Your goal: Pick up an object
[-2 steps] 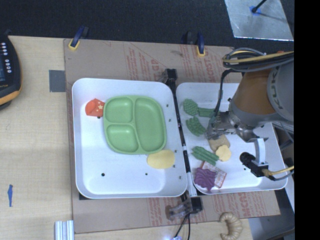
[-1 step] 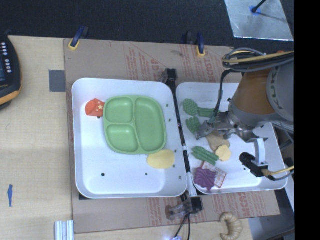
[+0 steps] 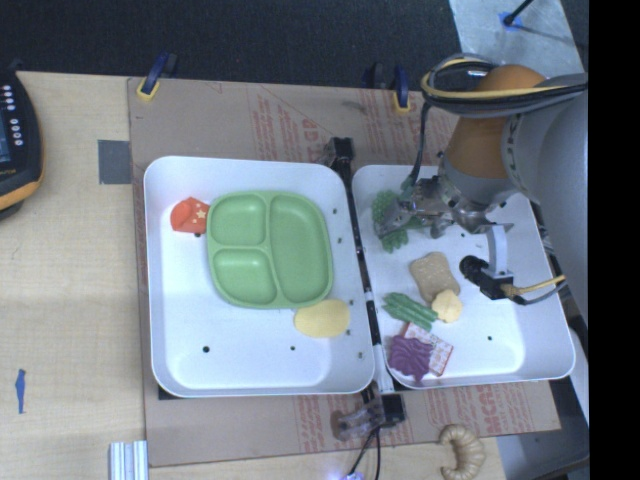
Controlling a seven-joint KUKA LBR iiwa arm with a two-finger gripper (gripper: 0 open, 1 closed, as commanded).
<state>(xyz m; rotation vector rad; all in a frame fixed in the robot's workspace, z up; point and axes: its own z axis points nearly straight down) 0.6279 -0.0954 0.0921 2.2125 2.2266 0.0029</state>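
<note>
Two shallow white bins sit side by side on the bench, and we read the arm (image 3: pixel 510 138) as working over the right bin (image 3: pixel 530 353), having reached in from three o'clock. Its gripper (image 3: pixel 425 211) hangs low at the bin's eleven o'clock corner, right against a dark green leafy piece (image 3: pixel 392 220); we take that piece to be the object it is going for, since the tool is lowered onto that spot and not over the other items. We cannot tell whether the piece is actually held.

The rest of the right bin's load lies well apart toward six o'clock: a tan bread-like slice (image 3: pixel 432 272), a small yellow piece (image 3: pixel 448 307) touching it, a green pod (image 3: pixel 409 310) and a purple bunch (image 3: pixel 415 355). That spacing leaves the leafy piece fairly free on its lower side, though the bin wall stands close at its nine o'clock.

The left bin (image 3: pixel 180 358) holds a green divided plate (image 3: pixel 270 248), a red item (image 3: pixel 188 215) at the plate's nine o'clock and a yellow lump (image 3: pixel 322 319) at its five o'clock.
</note>
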